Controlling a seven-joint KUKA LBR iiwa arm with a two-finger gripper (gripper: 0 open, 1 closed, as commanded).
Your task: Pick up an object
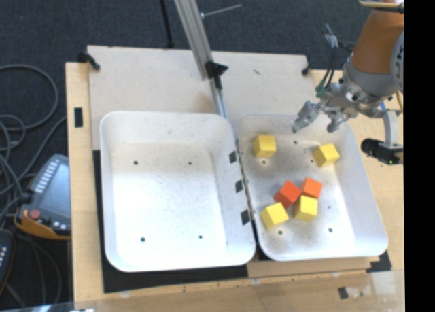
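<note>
The right bin (360,188) holds several small cubes. One yellow cube (265,146) lies near its back left, another yellow cube (326,155) near its back right. Two orange cubes (290,193) (312,187) and two yellow cubes (274,215) (306,207) cluster in the middle front. My gripper (318,119) hangs open above the bin's back edge, between the two rear yellow cubes, with nothing between its fingers.
The left bin (170,188) stands beside the right one. A slanted aluminium post (194,25) rises from the bench behind the bins. A handheld pendant (44,195) and cables lie on the floor at the left.
</note>
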